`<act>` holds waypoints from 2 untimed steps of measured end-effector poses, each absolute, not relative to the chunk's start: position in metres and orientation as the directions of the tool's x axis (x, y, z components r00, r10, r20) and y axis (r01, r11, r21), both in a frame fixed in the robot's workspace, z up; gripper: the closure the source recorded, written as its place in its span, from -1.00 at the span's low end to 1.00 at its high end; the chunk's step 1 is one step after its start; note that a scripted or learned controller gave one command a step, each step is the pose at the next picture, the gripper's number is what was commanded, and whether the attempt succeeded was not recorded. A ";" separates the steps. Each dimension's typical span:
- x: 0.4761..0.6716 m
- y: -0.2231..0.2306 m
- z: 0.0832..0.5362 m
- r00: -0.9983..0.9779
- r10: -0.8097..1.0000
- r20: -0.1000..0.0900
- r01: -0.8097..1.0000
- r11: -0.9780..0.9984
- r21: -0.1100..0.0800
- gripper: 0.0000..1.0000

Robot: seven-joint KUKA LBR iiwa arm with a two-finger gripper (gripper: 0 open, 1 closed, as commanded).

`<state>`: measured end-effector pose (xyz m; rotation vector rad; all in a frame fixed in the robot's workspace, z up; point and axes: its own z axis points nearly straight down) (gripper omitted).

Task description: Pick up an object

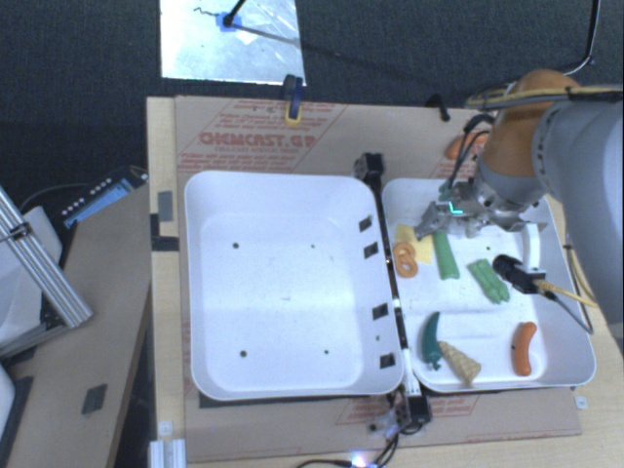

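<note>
From the camera above the bench, my fingers hang over the upper left of the right-hand bin, but my wrist covers them and I cannot tell how far apart they stand or whether anything sits between them.

Just below them lies the green stick, a smooth, slim toy piece; I judge it light, stiff and a little slippery, best pinched across its narrow middle.

To the left of it are a yellow piece and an orange ring, touching or nearly so.

Further off below lie a ridged green piece, a dark green pepper against a tan cone, and an orange sausage.

My arm hides the bin's upper right; the left bin lies well apart.
</note>
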<state>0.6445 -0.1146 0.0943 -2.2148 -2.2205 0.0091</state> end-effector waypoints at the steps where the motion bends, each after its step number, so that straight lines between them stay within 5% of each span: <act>1: 0.627 -0.089 0.084 -0.006 1.000 0.000 1.000 0.006 0.000 -1.00; 2: 0.628 -0.090 0.096 -0.006 1.000 0.000 1.000 0.006 0.003 1.00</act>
